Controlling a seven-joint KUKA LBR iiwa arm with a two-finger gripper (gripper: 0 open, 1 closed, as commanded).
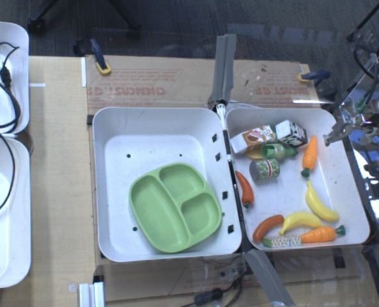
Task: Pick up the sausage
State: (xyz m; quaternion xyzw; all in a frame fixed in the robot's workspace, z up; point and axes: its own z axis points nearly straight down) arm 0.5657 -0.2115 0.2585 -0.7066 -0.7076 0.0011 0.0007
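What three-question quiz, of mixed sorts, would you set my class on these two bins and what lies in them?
1. Where does the green divided plate lie?
A) in the view's left bin
B) in the view's right bin
C) on the bench outside both bins
2. True or false: the sausage lies on the plate.
3. How many bananas are in the right bin?

Key: 1 A. 2 False; it lies in the right bin, near its front wall. 3 Two.
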